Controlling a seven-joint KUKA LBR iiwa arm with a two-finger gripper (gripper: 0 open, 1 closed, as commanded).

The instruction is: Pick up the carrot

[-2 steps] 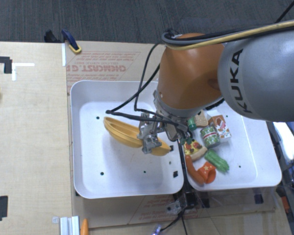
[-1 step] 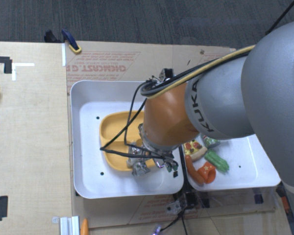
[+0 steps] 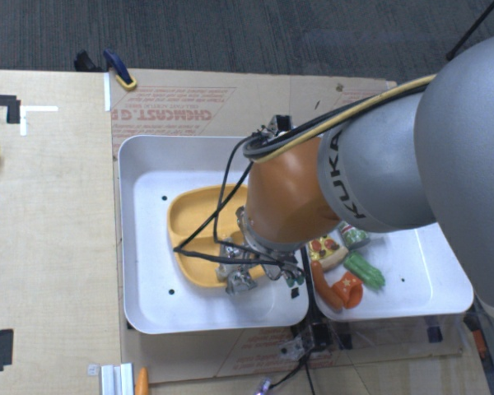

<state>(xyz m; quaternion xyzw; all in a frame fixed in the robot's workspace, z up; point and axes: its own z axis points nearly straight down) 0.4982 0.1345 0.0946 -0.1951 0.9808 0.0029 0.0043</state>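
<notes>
The end effector [image 3: 243, 276] hangs low over the near right part of the left bin [image 3: 140, 245], just beside the wall that parts the two bins; its metal parts sit under the orange band [image 3: 284, 196] of the arm and among dark cables [image 3: 206, 249], and whether it is spread or pressed together I cannot tell; nothing can be seen held in it. Just to its left lies a yellow dish [image 3: 193, 237], partly covered by the wrist. Across the dividing wall, in the right bin [image 3: 445, 278], lies a small heap of toy food; the carrot [image 3: 339, 293], as I judge the orange-red piece with a long reddish part toward the wall, rests at the near left of that bin, close to the end effector but in the other compartment; a green vegetable [image 3: 366, 271] lies just beside it, and a piece with red spots [image 3: 325, 249] and a green-and-white item [image 3: 354, 237] sit just behind. The step in hand looks like the approach, with no grasp made; the carrot is untouched. The next move calls for lifting clear of the wall, shifting right over the carrot, lining up across its narrow width, then descending without catching the green piece; crowding is the main risk.
</notes>
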